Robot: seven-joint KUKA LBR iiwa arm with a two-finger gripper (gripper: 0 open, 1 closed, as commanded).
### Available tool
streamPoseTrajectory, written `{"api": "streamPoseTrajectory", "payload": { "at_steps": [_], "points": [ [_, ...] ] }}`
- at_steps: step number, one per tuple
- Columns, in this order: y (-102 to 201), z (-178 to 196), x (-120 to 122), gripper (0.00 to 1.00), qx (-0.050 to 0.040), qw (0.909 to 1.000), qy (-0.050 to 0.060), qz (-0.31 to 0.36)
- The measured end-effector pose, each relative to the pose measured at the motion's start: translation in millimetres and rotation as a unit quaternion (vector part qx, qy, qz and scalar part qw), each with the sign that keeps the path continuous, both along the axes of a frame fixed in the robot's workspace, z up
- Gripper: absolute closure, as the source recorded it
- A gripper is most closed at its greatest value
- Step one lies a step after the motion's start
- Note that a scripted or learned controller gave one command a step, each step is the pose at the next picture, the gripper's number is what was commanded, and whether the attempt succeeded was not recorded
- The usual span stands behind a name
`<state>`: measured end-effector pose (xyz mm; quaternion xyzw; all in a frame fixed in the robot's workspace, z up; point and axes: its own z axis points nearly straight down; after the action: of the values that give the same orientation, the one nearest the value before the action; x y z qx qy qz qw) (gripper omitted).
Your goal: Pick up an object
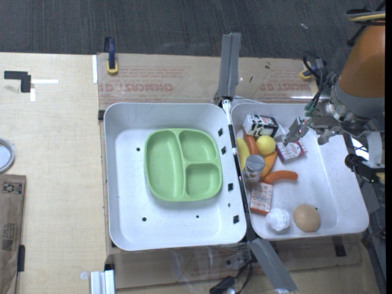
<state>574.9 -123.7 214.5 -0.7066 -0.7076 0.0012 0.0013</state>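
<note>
The right bin (343, 188) holds a jumble of small objects. Among them are a black-and-white carton (260, 125), a yellow lemon (266, 144), a grey can (254, 167), an orange sausage (280, 177) and a red packet (291, 151). Closer to the front lie a red-and-white box (261, 198), a white ball (278, 219) and a brown egg-shaped thing (307, 217). My gripper (296, 131) hangs low over the bin's back half, just above the red packet and to the right of the lemon. Nothing is seen lifted in it.
In the left bin (122, 225) lies a green divided plate (183, 163). A grey divider post (229, 60) rises between the bins at the back. The arm's orange band (366, 60) and wrist cables stand over the right bin's far right corner.
</note>
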Motion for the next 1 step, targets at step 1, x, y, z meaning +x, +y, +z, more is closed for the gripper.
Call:
{"api": "streamPoseTrajectory", "payload": {
  "at_steps": [1],
  "points": [
    [17.2,10.4,61.1,0.00,-0.0012,0.9930,-0.001,-0.118]
  ]
}}
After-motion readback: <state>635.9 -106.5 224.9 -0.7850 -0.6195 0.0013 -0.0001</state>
